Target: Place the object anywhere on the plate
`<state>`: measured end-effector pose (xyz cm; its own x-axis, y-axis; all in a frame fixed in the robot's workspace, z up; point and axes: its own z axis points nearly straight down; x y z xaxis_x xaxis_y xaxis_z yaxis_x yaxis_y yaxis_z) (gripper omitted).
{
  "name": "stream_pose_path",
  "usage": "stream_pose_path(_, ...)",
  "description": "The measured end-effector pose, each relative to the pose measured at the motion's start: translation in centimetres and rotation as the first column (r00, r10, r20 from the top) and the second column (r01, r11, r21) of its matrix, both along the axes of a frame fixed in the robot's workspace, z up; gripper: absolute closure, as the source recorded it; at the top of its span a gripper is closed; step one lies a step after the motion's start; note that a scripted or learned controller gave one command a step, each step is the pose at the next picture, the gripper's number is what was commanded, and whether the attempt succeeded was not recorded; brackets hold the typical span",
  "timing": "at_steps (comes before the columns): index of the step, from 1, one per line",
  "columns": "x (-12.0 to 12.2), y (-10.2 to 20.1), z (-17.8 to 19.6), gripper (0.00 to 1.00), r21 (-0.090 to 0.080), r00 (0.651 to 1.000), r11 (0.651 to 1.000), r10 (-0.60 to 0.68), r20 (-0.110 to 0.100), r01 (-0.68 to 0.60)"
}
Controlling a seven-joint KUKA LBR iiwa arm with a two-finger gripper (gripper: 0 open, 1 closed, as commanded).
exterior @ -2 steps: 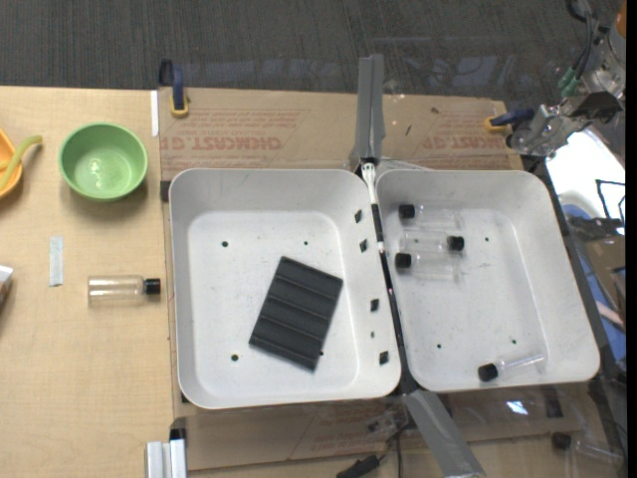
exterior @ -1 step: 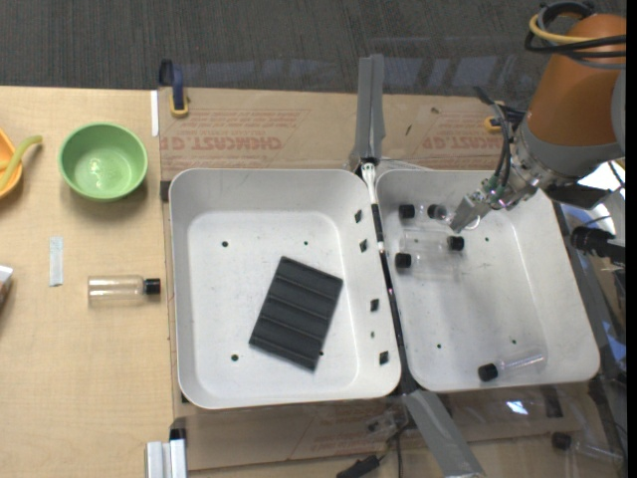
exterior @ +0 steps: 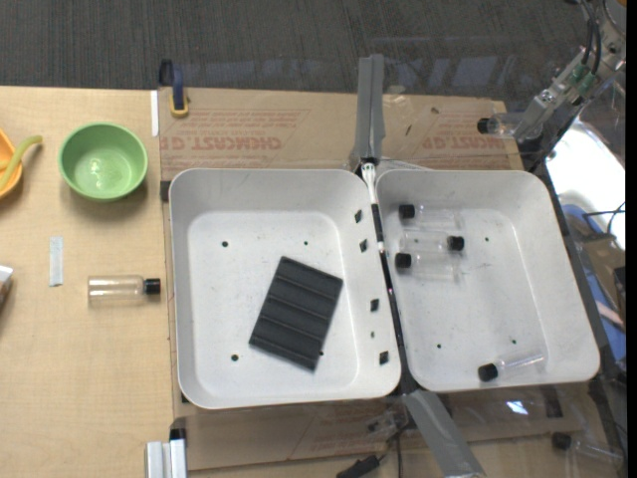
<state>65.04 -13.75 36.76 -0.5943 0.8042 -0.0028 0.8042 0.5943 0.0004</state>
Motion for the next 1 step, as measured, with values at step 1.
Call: stream_pose_path(1, -8.88, 9.53, -4.21, 1.0, 0.002, 0.992, 0.992, 0.128, -0.004, -0.128)
